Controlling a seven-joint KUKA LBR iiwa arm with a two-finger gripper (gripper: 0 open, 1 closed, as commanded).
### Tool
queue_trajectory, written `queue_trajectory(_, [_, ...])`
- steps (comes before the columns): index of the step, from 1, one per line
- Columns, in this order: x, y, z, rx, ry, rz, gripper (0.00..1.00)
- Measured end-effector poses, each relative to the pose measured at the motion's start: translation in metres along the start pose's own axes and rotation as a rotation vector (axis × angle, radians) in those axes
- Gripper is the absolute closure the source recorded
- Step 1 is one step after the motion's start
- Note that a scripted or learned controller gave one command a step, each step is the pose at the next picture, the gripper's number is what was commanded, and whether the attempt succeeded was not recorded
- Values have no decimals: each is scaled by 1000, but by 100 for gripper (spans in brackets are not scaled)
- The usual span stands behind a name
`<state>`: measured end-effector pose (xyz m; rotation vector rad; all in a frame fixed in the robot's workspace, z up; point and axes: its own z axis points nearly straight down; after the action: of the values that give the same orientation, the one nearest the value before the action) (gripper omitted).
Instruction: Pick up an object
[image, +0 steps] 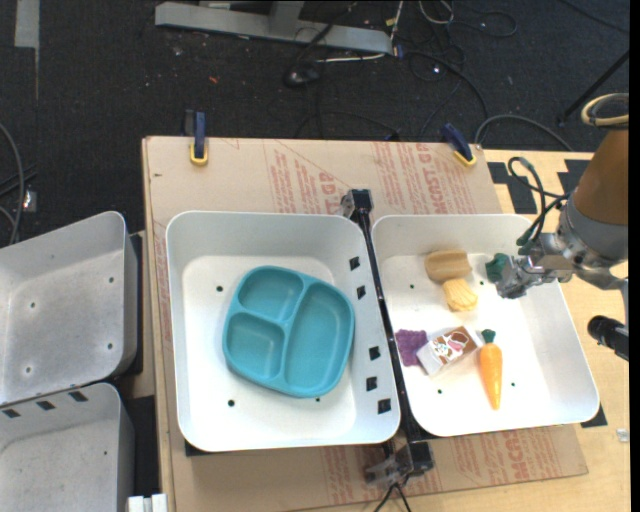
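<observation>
Plate (289, 331), teal and three-section, sits alone in the left bin (190, 300). Right bin (575, 400) holds the candidates: purple piece (410, 346) touching a small printed carton (449, 350), carrot (490, 372) just right of those, tan bread-like lump (447, 265) and a yellow chunk (460, 294) further back. Gripper (512, 275) hovers at the far right, near the yellow chunk and beside a small green item (497, 266); can't tell its opening, nothing visibly held. Risk, my read: items are clustered, so a descent could clip a neighbour and shove the target aside, or close on the bin wall.
</observation>
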<state>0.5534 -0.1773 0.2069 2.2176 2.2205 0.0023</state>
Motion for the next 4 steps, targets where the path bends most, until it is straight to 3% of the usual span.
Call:
queue_trajectory(2, [-7,9,-90,0,0,-2,100])
queue_trajectory(4, [97,39,-70,5,2,-6,100])
